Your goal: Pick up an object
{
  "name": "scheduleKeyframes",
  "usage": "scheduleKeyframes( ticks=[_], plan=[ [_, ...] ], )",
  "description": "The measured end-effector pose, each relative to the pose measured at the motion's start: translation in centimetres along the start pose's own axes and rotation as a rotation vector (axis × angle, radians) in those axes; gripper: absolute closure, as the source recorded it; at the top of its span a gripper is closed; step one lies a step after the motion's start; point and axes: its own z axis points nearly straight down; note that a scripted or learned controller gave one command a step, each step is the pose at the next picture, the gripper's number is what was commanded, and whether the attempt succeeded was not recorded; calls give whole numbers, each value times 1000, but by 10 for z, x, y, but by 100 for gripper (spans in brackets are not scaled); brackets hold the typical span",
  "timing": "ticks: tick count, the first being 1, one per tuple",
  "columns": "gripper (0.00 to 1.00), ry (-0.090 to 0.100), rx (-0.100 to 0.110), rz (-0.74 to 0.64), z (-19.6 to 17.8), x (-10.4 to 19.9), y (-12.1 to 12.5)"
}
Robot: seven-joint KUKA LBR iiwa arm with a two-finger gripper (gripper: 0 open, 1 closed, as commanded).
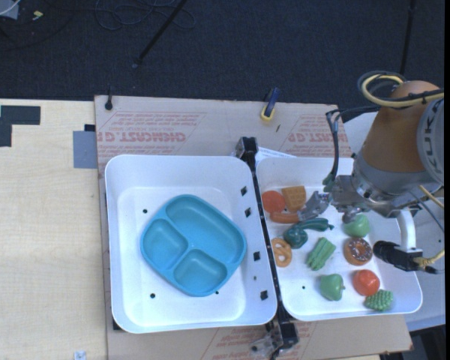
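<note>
My gripper hangs low over the middle of the right bin, reaching in from the right. Just under it lies a dark green pod-shaped toy, with a dark green round toy next to it. I cannot tell whether the gripper touches either one. To its left are an orange round toy, a tan bread piece and an orange sausage shape. A pale green ball sits right below the wrist.
Nearer the front of the right bin lie a pretzel, a ridged green vegetable, a green pepper, a donut, a red tomato and a broccoli. The left bin holds a blue divided plate.
</note>
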Motion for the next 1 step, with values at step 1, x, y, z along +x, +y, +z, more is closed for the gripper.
scheduleKeyframes(
  ticks=[1],
  plan=[
    [0,-1,-12,-2,-7,0,3]
  ],
)
